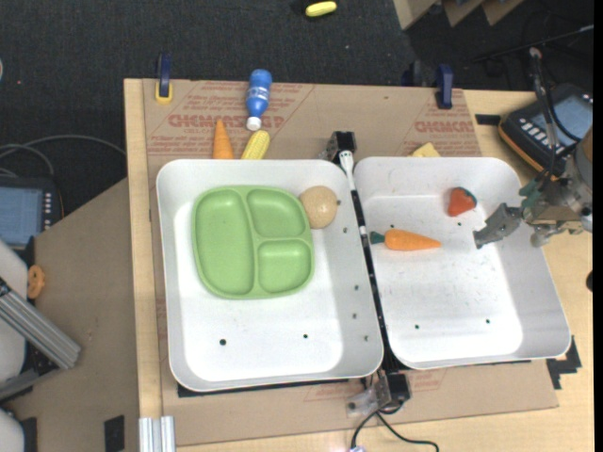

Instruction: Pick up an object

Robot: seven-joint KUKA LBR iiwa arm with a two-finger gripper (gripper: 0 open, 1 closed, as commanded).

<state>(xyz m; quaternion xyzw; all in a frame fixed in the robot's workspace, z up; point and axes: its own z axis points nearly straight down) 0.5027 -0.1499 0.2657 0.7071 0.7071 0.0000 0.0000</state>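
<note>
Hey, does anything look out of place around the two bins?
Yes. A small blue-capped bottle, an orange carrot-like piece and a yellow corn-like piece lie on the cardboard behind the left bin, outside both bins. A yellow object sits on the dark floor beyond the bench.

Grey metal pincer is seen at the right rim of the right bin, with a flat angled finger of dull grey. Behind it a blocky pale grey wrist housing is seen, with dark cabling looped above.
</note>
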